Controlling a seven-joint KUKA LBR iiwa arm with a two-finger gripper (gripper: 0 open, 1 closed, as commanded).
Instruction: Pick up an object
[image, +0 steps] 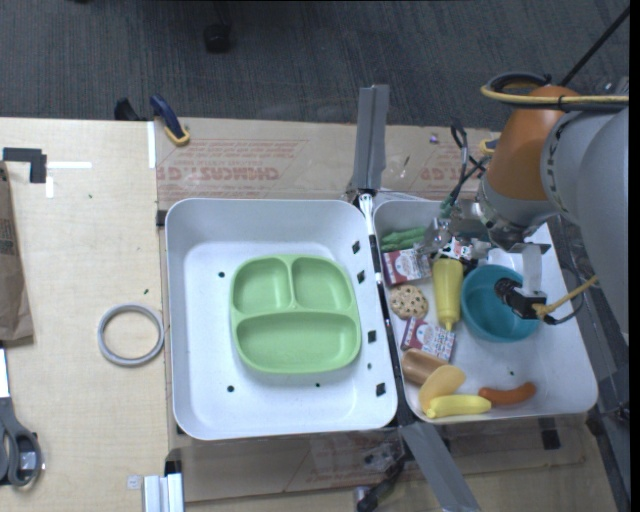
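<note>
Tool (452, 240) low in right bin (570, 385), just above mustard bottle (447, 291); finger state cannot be told.

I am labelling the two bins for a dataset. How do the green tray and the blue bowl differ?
The green tray is wide, flat and split into three compartments; the blue bowl is smaller, round and deeper, with one hollow. The tray lies alone in the left bin; the bowl sits in the right bin among toy food, close below the arm. Both look like plain plastic dishes, right way up.

Yellow mustard bottle (447, 292) upright beside blue bowl (497, 305)
</note>
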